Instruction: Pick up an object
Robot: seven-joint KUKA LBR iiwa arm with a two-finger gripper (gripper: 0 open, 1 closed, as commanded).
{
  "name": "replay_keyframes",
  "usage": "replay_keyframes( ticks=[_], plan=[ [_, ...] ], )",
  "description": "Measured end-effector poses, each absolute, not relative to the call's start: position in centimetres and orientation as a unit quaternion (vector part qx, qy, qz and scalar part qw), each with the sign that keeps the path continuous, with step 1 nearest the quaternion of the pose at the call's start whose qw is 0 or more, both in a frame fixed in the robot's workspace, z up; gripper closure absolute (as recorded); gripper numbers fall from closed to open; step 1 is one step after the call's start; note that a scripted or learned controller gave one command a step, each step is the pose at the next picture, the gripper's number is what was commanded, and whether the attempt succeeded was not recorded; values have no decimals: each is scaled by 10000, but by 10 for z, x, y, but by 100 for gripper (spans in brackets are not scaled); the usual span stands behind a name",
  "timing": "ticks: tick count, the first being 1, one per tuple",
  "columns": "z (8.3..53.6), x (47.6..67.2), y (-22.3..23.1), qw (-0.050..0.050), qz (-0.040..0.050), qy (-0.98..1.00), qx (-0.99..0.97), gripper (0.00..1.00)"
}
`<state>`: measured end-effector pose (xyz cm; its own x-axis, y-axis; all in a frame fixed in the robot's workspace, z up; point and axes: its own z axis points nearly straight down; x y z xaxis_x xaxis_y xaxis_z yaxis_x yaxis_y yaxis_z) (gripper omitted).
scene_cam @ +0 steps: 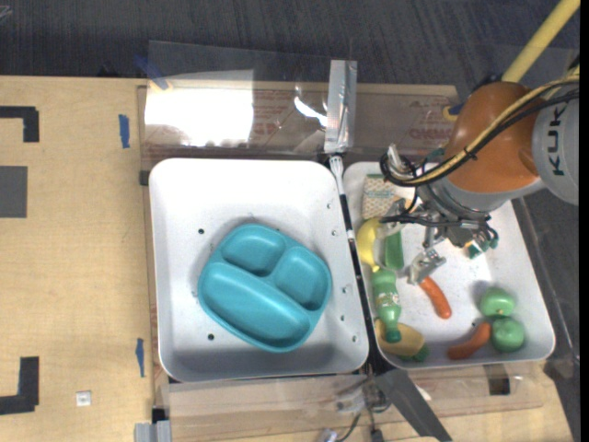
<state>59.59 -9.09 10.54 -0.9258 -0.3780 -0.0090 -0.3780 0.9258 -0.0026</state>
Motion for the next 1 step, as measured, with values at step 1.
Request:
replay_keyframes(
  ticks=[1],
  plan=[
    [90,531,-107,71,-9,9858,-1678,0]
  ],
)
